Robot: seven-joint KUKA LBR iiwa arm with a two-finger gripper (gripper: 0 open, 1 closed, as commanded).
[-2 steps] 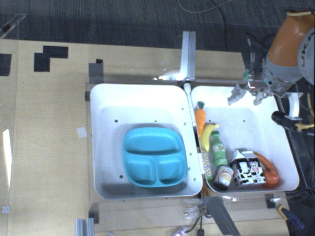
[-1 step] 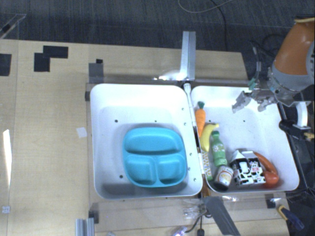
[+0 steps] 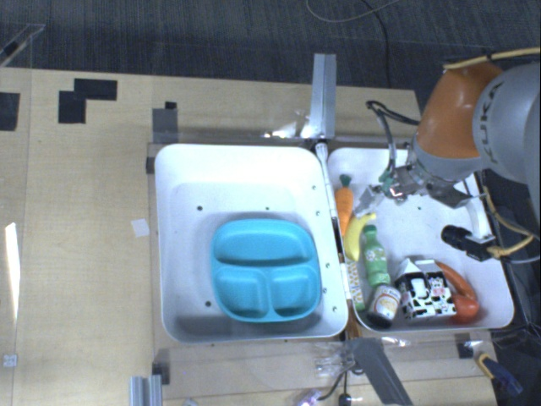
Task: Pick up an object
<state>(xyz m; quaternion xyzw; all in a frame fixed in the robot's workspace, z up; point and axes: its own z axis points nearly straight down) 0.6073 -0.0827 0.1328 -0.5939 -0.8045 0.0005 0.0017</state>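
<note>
Orange carrot [image 3: 344, 205] and green bottle [image 3: 374, 260] lie unlifted in the right bin [image 3: 499, 315] while the claw [image 3: 390, 186], grip state unclear, hovers just beside the carrot.

Arm [image 3: 499, 117]: bulky rounded grey housing w/ glossy orange band [image 3: 452, 112] above wrist. Black cables loop off wrist area. Tool [image 3: 382, 189] small, metallic grey, w/ tiny green & red bits; detail blurry.

I was working in a lab: two white bins [image 3: 169, 227] clamped on a wooden bench [image 3: 76, 227], loose cable [image 3: 372, 7] over dark carpet [image 3: 169, 15].
</note>
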